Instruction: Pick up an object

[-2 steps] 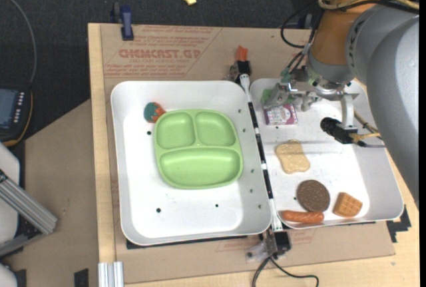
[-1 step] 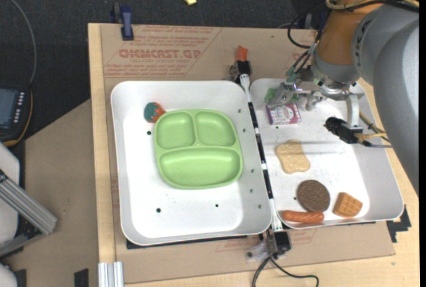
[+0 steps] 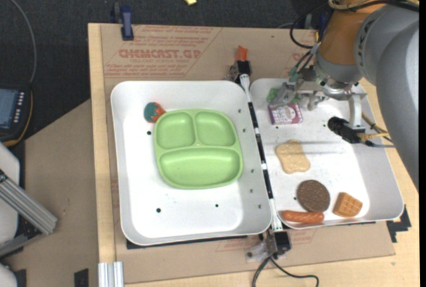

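Right bin, far left corner: the gripper hangs low over the purple packet, which lies flat on the bin floor close to the wall shared with the left bin. From this slant you cannot tell whether the jaws stand apart or together, and nothing is seen held between them. Treat the packet as the likeliest target. It looks light, thin and soft, probably a slick wrapper that may crumple or slide, so take it across its short width near the middle, not at a loose edge, and press down to the floor before closing. The arm reaches in from the right over the bin's far edge, its orange band above the wrist, and the wrist points steeply downward toward that corner. Other candidates lie toward the near edge of the same bin: a tan biscuit at mid-left, a brown round cookie nearer you, a waffle piece beside it on the right, and a sausage against the near wall. All look small, light and rigid enough for a pinch across the narrow side; the sausage may roll. The left bin bears a green divided plate at its centre, with a small red-and-teal ball touching the plate's far left corner.
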`<state>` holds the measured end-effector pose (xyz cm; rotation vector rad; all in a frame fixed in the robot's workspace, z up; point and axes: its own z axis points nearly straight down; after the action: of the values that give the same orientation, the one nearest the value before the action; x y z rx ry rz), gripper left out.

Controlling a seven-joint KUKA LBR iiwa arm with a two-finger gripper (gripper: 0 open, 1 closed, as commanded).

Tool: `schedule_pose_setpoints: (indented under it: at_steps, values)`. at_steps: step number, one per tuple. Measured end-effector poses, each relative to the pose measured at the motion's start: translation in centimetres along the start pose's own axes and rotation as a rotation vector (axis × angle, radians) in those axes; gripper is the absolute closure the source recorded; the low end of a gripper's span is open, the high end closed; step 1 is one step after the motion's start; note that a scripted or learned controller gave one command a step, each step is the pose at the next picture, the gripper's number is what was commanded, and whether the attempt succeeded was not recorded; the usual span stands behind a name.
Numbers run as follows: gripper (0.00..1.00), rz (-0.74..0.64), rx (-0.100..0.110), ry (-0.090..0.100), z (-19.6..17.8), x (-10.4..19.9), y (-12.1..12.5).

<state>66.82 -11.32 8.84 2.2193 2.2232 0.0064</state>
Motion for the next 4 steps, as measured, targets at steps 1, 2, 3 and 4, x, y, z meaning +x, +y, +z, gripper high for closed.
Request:
schedule_pose_setpoints:
  at_steps: [1, 2, 3, 4]
  values:
    - [0.00, -0.004, -0.010, -0.003, -10.5, 4.4, 0.2]
    - [0.00, 0.011, 0.022, 0.000, -2.5, 0.2, -14.8]
    - [0.00, 0.000, 0.001, -0.002, 0.4, 1.5, -11.0]
    - [1.00, 0.003, -0.001, -0.004, -0.7, 1.4, -11.1]
